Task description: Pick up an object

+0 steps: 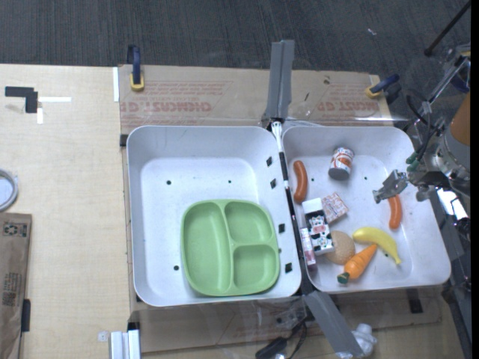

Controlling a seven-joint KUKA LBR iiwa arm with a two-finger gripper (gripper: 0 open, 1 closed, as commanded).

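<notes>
Pale wooden surface (60, 200) carries two white bins; the right bin (430, 275) holds mixed toy food. Tool (391, 187) hovers just above the small orange sausage (395, 212), jaw state not discernible. Sausage judged light, smooth, likely slippery: grip across its middle.

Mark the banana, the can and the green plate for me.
banana (378, 241): camera view, middle of its yellow curve.
can (341, 162): camera view, its red and white side.
green plate (202, 251): camera view, floor of its big left compartment.
</notes>
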